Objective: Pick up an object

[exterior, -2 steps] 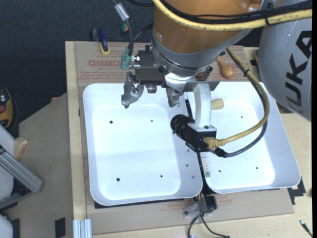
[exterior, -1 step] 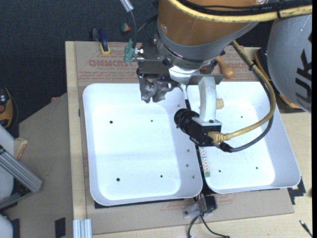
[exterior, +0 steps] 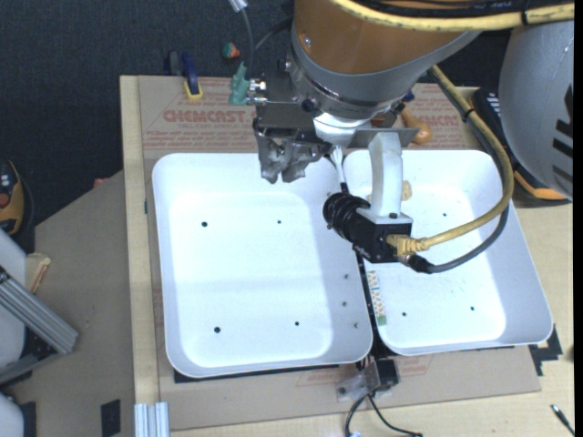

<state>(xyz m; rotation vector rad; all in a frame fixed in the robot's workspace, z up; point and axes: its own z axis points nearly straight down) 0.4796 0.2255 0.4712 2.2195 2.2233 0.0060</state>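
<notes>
My pincer (exterior: 284,164) hangs over the left bin's (exterior: 182,244) far rim; I cannot tell its state. A small tan object (exterior: 404,190) lies in the right bin (exterior: 474,271), so closing here risks grabbing nothing.

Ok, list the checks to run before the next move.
1. Target in sight: a small tan thing lies in the right bin, half hidden by the arm: cannot tell.
2. Gripper over a bin: it hangs at the far rim of the left bin: ok.
3. Gripper lined up with the tan thing: it is over the other bin: not ok.
4. Grasp made: cannot tell.
5. Cable out of the way: it loops over the right bin: not ok.
</notes>
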